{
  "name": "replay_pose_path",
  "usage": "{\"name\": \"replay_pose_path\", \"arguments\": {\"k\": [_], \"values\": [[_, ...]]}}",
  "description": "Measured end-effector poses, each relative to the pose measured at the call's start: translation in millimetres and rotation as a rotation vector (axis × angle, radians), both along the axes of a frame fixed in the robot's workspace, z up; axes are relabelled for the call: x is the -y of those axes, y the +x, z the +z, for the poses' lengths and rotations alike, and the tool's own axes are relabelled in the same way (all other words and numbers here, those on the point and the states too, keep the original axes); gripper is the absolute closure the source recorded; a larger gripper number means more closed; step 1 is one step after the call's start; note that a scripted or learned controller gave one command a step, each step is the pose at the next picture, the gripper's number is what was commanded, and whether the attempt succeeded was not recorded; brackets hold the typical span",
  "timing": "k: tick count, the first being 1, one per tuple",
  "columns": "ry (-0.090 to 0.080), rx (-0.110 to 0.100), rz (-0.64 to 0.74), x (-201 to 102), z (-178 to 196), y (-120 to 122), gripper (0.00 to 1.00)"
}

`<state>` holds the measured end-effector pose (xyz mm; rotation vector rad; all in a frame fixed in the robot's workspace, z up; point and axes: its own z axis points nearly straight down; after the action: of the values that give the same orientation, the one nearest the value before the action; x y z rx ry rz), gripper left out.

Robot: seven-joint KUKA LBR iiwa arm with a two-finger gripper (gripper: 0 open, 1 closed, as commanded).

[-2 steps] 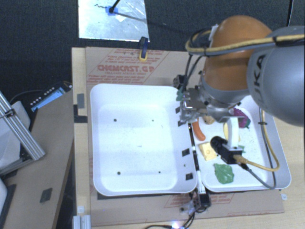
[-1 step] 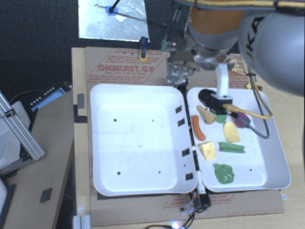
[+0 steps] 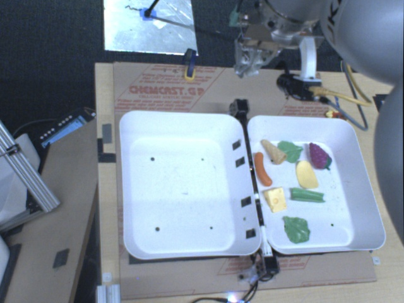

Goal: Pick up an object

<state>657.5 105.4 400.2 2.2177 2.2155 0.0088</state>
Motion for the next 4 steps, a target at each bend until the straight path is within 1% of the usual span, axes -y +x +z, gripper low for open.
{"name": "replay_pose_path", "arguments": {"k": [1,2,3,4], "values": [[0.000,0.000,-0.001,55,67,12,1.00],[0.001,-0.020,0.007,-9,-154,9,1.00],[0.003,-0.008,0.011,-100,-255,8,1.00],[0.000,-0.011,0.001,-52,-300,-23,1.00]]}}
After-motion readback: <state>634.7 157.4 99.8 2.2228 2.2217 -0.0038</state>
